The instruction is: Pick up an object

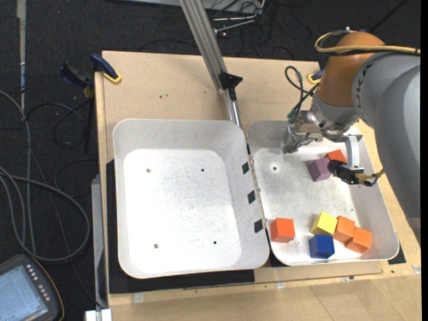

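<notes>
Nearby, purple block (319,169) just beside hand (292,146); orange block (336,156) behind.

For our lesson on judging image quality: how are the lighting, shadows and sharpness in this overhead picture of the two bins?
Camera view: even, soft light, no hard glare on the left bin; the right bin is dimmer under the arm; the blue cube and purple block look slightly soft; the surrounding floor is dark.

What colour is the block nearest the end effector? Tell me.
Purple: the block lies in the right bin, just beside the end effector, seen in the camera view.
</notes>
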`<state>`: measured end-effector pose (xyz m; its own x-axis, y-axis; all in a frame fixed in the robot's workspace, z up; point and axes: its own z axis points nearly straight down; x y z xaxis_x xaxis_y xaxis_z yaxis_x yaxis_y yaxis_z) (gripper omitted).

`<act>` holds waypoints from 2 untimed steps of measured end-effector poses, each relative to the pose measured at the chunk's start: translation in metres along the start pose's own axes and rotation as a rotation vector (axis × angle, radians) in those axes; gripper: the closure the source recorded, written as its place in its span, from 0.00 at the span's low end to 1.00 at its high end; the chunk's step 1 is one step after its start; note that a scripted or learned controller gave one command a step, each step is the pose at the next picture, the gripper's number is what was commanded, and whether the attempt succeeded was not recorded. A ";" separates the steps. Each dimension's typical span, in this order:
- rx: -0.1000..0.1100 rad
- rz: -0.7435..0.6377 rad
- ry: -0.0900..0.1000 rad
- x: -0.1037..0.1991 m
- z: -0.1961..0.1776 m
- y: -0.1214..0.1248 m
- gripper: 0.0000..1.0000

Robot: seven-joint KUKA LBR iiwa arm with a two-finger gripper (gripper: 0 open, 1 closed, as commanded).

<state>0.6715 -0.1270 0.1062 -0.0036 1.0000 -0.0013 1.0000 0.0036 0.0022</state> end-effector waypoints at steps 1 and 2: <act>-0.006 0.005 -0.001 -0.003 -0.058 -0.007 1.00; -0.005 0.002 -0.001 -0.003 -0.112 -0.006 1.00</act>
<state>0.6656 -0.1299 0.2182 -0.0017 1.0000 -0.0019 1.0000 0.0017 0.0076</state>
